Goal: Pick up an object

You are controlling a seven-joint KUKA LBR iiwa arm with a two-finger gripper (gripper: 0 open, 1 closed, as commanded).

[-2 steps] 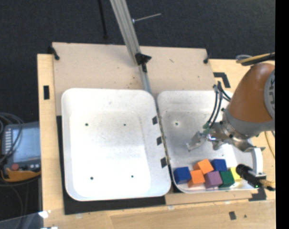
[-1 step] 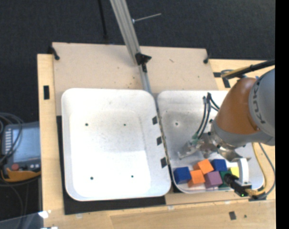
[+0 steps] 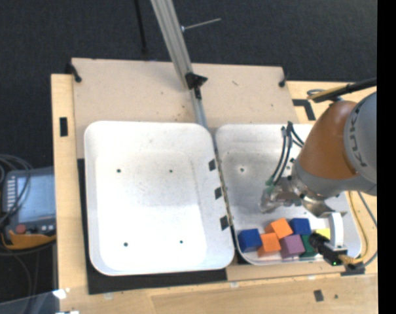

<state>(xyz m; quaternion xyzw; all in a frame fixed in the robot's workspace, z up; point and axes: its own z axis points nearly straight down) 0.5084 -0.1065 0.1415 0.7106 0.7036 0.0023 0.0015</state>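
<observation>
Several small blocks lie bunched at the near end of the right bin (image 3: 247, 150): a blue block (image 3: 249, 239), two orange blocks (image 3: 281, 227) (image 3: 271, 242), a purple block (image 3: 292, 245), a second blue block (image 3: 300, 226), a yellow piece (image 3: 322, 231) and a green piece (image 3: 309, 244). My gripper (image 3: 271, 201) hangs over the right bin just above and left of the pile, below the orange wrist band (image 3: 328, 146). Nothing shows between its tips. The arm covers the bin's right side.
The left bin (image 3: 152, 195) sits beside the right one, parted by a ridge with black clips (image 3: 218, 191). A slanted metal rail (image 3: 175, 38) runs from the top down to the bins' junction. A pendant with cables (image 3: 27, 205) lies at far left.
</observation>
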